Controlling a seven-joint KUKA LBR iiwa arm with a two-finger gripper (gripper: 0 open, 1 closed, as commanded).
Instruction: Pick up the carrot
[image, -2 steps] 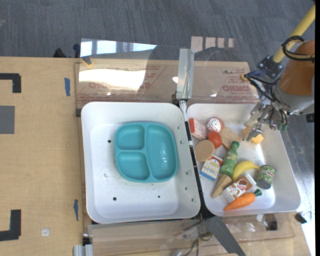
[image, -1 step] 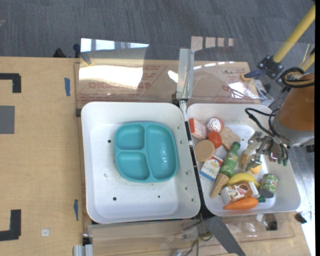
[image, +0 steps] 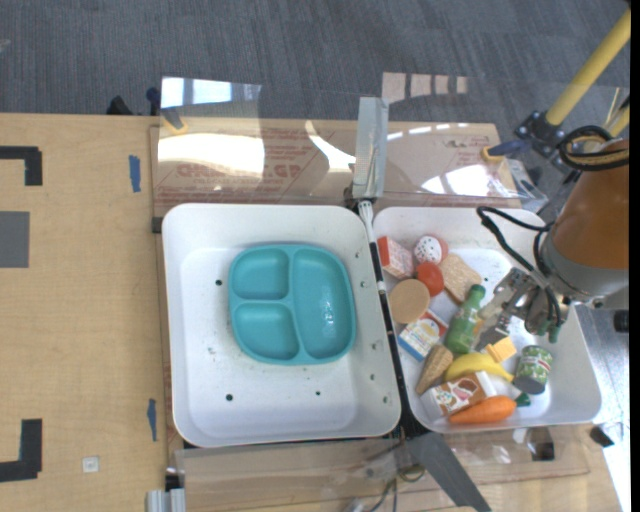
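Observation:
The orange carrot (image: 484, 410) lies at the front edge of the right bin (image: 578, 400), below a yellow banana (image: 474, 365) and beside a small carton (image: 453, 396). My gripper (image: 527, 311) hangs over the right side of that bin, above and to the right of the carrot and well apart from it. Nothing shows between its fingers. The green bottle (image: 466, 322) stands just to the gripper's left.
The left bin (image: 190, 300) holds a teal divided plate (image: 293, 303). The right bin is crowded: a dark can (image: 534, 366), a cone (image: 432, 368), a brown disc (image: 408, 299), crackers (image: 459, 275), a dotted ball (image: 428, 248) and a red piece (image: 430, 277).

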